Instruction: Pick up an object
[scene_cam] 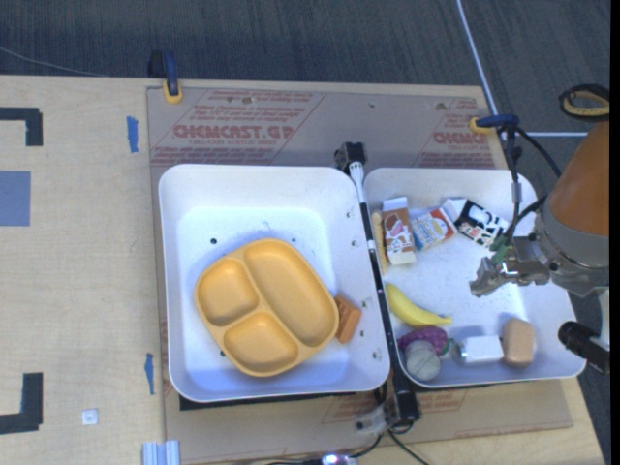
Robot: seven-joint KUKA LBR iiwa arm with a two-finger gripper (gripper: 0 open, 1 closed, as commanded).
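My gripper hangs over the middle of the right bin, above bare white floor, with nothing visibly in it. A yellow banana lies to its left. Below it sit a white block and a tan rounded piece. A purple item with a grey round thing rests at the bin's front left. At the back of the bin lie a brown and white carton, a smaller carton and a black and white packet.
The left bin holds a yellow divided plate with an orange-brown block leaning at its right side. A black clamp sits at the back where the bins meet. Cables run along the right bin's far edge.
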